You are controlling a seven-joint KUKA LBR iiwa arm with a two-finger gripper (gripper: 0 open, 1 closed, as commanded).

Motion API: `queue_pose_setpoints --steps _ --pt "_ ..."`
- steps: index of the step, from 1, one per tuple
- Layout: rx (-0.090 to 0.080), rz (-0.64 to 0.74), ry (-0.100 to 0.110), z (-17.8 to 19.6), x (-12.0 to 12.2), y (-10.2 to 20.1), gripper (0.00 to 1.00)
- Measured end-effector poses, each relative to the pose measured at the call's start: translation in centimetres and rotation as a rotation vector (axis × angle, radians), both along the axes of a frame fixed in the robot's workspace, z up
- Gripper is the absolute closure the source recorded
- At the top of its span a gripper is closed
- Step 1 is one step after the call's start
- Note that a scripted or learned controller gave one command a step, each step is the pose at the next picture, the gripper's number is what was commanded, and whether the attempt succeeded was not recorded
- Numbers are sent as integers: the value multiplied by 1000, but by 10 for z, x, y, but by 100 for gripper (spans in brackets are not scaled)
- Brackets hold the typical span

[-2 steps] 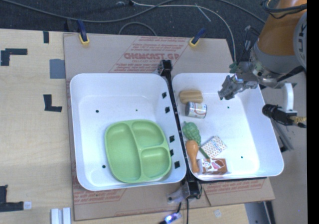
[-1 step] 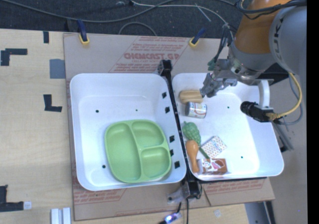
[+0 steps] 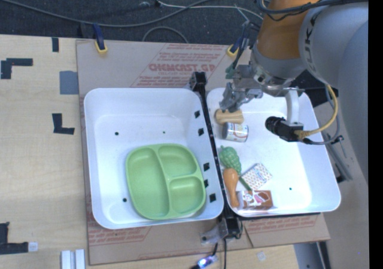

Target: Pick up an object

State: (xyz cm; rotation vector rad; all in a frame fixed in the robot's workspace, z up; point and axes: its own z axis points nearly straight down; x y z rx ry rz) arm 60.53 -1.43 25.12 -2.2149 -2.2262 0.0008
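Fingers (image 3: 230, 106) of mine hang low in the right bin (image 3: 311, 160), just above a tan block (image 3: 230, 117) and a silver can (image 3: 237, 133) by the divider; whether they grip anything, I cannot tell. Carrot (image 3: 231, 185) lies nearer the front.

A green divided plate (image 3: 166, 181) lies in the left white bin (image 3: 102, 112).

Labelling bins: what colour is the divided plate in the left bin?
Light green, plain, no pattern. The divided plate shows best in the camera view.
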Motion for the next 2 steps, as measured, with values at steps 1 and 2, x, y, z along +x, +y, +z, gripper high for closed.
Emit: queue_pose_setpoints --steps 1,2 --pt "-1 0 1 -17 9 51 100" --pt "-1 0 0 -19 19 94 100"
